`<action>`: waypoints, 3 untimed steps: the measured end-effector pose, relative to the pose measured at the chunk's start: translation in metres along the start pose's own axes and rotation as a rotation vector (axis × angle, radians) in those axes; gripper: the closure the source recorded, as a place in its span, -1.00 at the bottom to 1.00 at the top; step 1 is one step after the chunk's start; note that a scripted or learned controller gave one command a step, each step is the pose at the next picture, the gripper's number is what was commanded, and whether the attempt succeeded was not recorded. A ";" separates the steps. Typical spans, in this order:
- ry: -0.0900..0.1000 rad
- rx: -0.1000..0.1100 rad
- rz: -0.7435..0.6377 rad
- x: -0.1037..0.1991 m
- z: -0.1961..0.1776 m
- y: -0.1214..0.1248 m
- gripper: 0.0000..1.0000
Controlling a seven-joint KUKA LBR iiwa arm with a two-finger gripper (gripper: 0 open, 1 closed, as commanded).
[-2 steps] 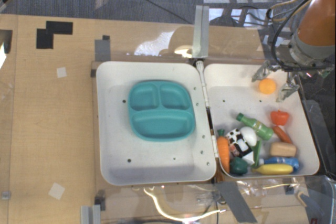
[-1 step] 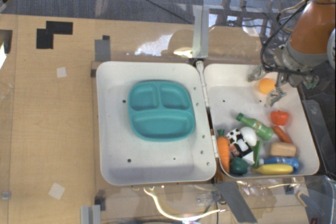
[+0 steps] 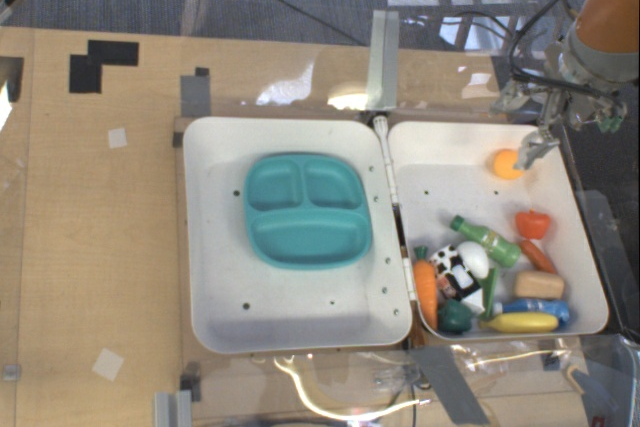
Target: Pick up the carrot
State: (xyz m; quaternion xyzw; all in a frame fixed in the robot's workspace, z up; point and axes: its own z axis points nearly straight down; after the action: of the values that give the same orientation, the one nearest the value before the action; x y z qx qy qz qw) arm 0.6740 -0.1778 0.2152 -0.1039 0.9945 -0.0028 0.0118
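The carrot (image 3: 426, 293) is an orange, elongated piece lying lengthwise against the left wall of the right bin (image 3: 440, 150), near its front corner. A black-and-white cow toy (image 3: 462, 267) touches its right side and a dark green piece (image 3: 455, 317) lies by its near end. My gripper (image 3: 537, 143) hangs over the bin's far right part, just right of a small orange ball (image 3: 508, 164). It is well away from the carrot, with nothing seen in its grasp.
Crowding the right bin's front are a green bottle (image 3: 487, 241), a red pepper (image 3: 533, 224), an orange-red sausage (image 3: 539, 257), a tan block (image 3: 540, 286) and a yellow banana (image 3: 520, 322). A teal divided plate (image 3: 305, 211) lies in the left bin (image 3: 215, 245).
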 end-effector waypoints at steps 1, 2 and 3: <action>0.026 -0.009 0.130 0.015 0.121 -0.025 -1.00; 0.007 -0.002 0.125 0.009 0.102 -0.025 1.00; 0.009 0.000 0.626 0.000 0.038 0.011 1.00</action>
State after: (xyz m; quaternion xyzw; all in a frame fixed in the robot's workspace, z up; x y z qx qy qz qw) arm 0.6726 -0.1676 0.1777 0.2072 0.9783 0.0007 0.0078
